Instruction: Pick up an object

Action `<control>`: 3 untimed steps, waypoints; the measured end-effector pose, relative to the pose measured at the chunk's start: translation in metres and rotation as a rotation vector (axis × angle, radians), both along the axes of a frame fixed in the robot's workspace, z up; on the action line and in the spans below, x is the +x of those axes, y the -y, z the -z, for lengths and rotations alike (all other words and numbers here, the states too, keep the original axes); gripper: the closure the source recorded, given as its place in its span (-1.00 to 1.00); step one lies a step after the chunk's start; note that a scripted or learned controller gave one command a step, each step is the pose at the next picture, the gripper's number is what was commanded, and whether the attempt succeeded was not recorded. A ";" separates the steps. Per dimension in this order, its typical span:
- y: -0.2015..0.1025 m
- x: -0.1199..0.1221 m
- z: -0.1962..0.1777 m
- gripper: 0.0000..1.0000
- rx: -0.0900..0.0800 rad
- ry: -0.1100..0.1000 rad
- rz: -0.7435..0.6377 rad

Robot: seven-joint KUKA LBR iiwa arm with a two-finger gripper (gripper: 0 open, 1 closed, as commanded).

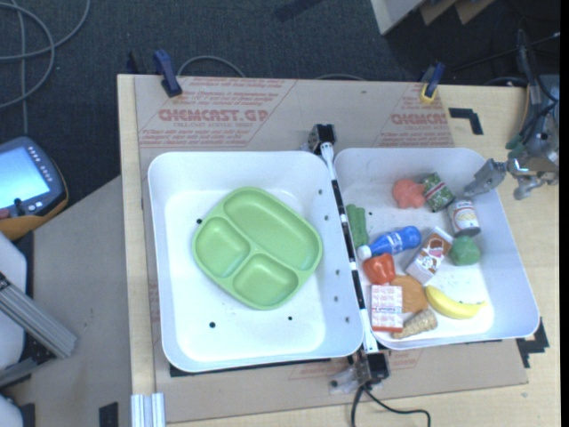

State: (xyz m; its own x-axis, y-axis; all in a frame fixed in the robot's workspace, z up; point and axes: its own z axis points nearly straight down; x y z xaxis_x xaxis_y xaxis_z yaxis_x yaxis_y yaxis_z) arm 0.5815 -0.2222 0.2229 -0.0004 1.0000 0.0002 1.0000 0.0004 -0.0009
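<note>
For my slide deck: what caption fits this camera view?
Green tray in the left bin; toy food crowds the right bin, tool at its far edge.

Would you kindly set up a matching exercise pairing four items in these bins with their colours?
Things:
1. divided plate
2. banana
3. bottle
4. round ball

Colours:
A. yellow
B. dark green
C. light green
D. blue

Pairs: 1-C, 2-A, 3-D, 4-B
</note>
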 end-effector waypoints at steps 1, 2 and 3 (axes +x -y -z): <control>-0.028 -0.035 0.119 -1.00 -0.003 0.012 -0.004; -0.003 0.034 0.139 -1.00 0.010 -0.002 -0.006; -0.004 0.034 0.126 1.00 0.006 0.005 -0.006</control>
State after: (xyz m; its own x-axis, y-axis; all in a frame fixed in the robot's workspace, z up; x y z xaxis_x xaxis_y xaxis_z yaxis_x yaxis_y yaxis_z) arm 0.6160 -0.2187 0.0972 -0.0065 1.0000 0.0064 1.0000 0.0065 0.0039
